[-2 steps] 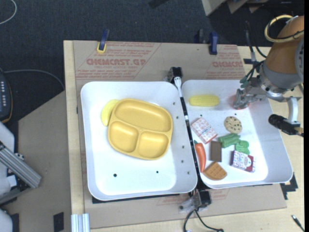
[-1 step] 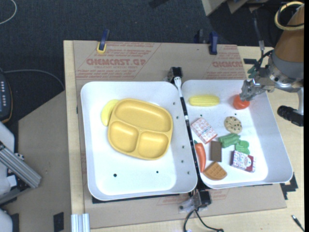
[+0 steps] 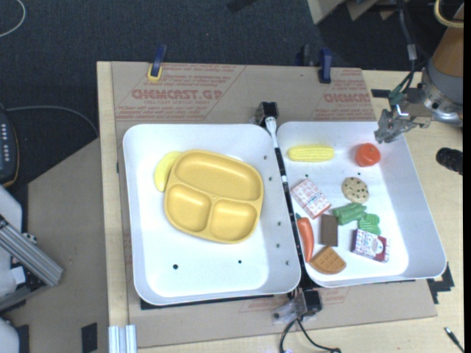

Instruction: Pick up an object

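The arm hangs in from the right, and the gripper (image 3: 388, 129) sits over the far corner of the right bin (image 3: 419, 197), just up and to the right of the red tomato (image 3: 367, 154). Whether the claw is spread or pinched cannot be told from this angle, and nothing is seen between its tips.

That tomato looks the likeliest pick. Taking it as the landmark: the yellow corn cob (image 3: 310, 153) lies well to its left, the round cookie (image 3: 355, 190) just below it, the bin's far wall close above it. Lower left of the tomato come the pink wrapped packet (image 3: 308, 197), the green vegetable pieces (image 3: 356, 215), the brown bar (image 3: 328, 231), the red-and-white carton (image 3: 370, 245), a carrot (image 3: 305, 237) and a waffle (image 3: 327, 260), all packed tight.

The tomato reads as a small plastic toy, so probably light, stiff and smooth; a round thing like that could squirt out of a skewed pinch. The best hold would likely be straight across its widest part, from above.

Room looks fair on the tomato's left and right, tighter toward the wall above. Far to its left, past the dividing rims, the left bin (image 3: 147, 219) holds a yellow divided tray (image 3: 213, 195) with a yellow banana-like piece (image 3: 165, 169) at the tray's far-left edge
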`<control>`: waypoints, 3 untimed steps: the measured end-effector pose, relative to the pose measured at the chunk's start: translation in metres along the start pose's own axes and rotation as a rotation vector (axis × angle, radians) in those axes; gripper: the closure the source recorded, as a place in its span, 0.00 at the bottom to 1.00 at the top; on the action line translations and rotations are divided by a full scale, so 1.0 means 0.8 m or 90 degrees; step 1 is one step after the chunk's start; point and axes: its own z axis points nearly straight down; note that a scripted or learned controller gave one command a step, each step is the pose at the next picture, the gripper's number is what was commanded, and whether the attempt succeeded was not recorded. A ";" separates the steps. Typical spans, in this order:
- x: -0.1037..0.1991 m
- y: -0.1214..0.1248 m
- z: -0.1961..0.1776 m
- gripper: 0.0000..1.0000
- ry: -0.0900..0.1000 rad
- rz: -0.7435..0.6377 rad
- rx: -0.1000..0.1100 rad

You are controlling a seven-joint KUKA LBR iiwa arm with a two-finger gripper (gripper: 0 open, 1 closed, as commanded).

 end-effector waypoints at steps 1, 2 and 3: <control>0.073 -0.015 -0.010 1.00 0.003 -0.003 0.005; 0.138 -0.029 -0.014 1.00 0.004 -0.003 0.006; 0.172 -0.043 -0.006 1.00 0.003 -0.001 0.006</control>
